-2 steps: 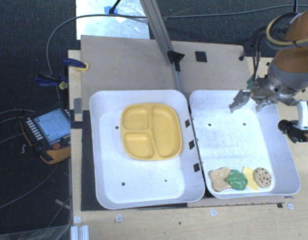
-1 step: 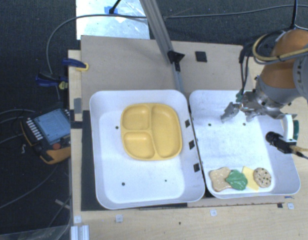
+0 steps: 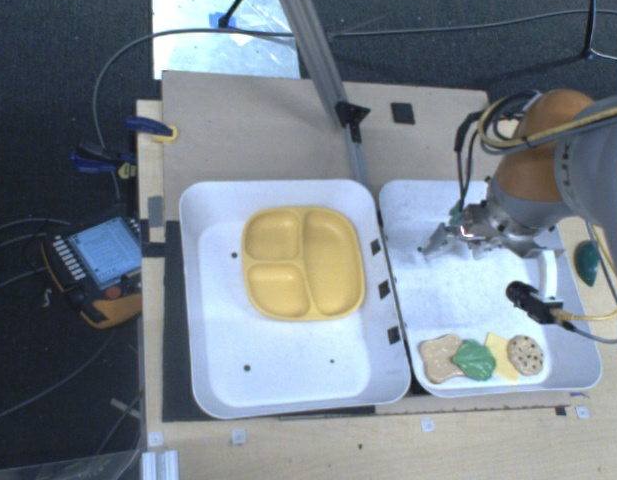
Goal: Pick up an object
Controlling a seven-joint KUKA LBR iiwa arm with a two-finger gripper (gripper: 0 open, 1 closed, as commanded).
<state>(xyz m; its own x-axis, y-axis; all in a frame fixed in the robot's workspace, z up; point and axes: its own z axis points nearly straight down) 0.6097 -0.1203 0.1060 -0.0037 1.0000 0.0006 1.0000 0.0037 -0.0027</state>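
Robot gripper (image 3: 440,241) above right bin (image 3: 418,298), finger spread unclear.
Toy foods (image 3: 480,357) cluster tightly by the bin's near wall; a descent could trap two or slip.

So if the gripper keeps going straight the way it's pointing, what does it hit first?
The gripper points leftward and down over the right bin. Going straight on, it would likely first meet that bin's bare white floor near its left wall, though depth is unclear from this slanted view.

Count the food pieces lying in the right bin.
4, in a row along the right bin's near edge: a toast slice at the left, a green leaf overlapping it, a yellow cheese wedge behind, and a cookie at the right. None looks hidden.
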